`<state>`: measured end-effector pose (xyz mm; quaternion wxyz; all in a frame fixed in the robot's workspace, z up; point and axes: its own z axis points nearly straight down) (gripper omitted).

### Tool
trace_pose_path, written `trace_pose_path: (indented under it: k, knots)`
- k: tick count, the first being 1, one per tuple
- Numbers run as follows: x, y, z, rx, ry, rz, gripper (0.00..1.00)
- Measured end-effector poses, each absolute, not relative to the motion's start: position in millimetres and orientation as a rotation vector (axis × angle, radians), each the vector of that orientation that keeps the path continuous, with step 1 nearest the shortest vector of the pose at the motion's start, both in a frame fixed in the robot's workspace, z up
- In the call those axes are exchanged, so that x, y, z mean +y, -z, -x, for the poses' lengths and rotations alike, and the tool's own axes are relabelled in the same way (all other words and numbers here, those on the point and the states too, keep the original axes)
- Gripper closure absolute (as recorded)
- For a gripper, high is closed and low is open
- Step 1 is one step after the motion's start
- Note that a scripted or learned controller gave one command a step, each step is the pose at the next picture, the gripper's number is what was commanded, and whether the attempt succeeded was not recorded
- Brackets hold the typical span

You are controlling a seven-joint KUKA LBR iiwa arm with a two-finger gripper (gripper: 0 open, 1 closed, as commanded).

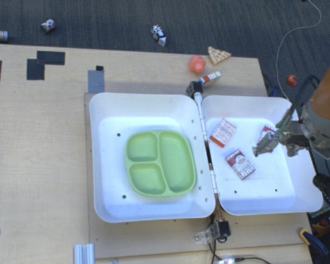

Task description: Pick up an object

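The claw [262, 147] hangs above the right bin [275, 194], grip unclear.

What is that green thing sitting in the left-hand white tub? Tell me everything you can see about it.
It is a light green divided plate, the kind with sections for food. It looks like smooth plastic, roughly rectangular with rounded corners. A raised rim runs around three compartments: two smaller ones on the left, one above the other, and one long one on the right. It lies flat, right way up and slightly turned, about in the middle of the left bin, resting on its floor. Nothing lies on it and nothing else touches it.
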<state>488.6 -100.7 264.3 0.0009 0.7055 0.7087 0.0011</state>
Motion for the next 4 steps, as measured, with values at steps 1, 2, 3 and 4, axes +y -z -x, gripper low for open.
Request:
trace_pose_path:
  k: [1, 2, 3, 4]
  knots:
    - [-126, -155, -486.7, 2.223, -0.001, -2.219, 0.0]
    - [-103, -87, -488.8, 2.219, -0.007, -2.215, 0.0]
    - [-86, -87, -489.4, 2.214, -0.007, -2.212, 0.0]
    - [-87, -87, -489.4, 2.215, -0.009, -2.214, 0.0]
